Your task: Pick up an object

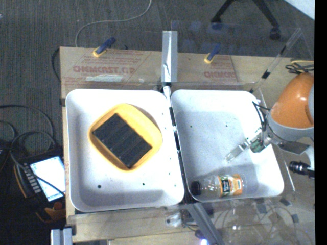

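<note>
Camera view looks down on two white bins sitting side by side on the bench, so here's the layout. Left bin (76,188) has a yellow dish (104,124) lying roughly in its middle, turned at an angle, with a dark ribbed rectangular pad (122,140) resting inside it. Right bin (209,111) holds a clear plastic bottle (218,185) with an orange label and a dark cap, lying on its side along the near edge, cap end pointing left toward the divider between the bins. The arm (292,108) comes in from the right, its big orange band sitting over the right rim of that bin. The gripper (240,151) hangs over the right half of the right bin, angled down and to the left, with a bit of green showing near its base. It's too small and blurry to make out how it's set, so honestly can't tell whether it's released or clenched, and nothing is visibly caught in it. The bottle lies just nearer than the gripper tip and apart from it. Beyond the bins, two blue-and-yellow clamps (103,47) sit on the far cardboard edge, and a tablet (45,175) with a lit screen lies on the floor at the left.
</note>
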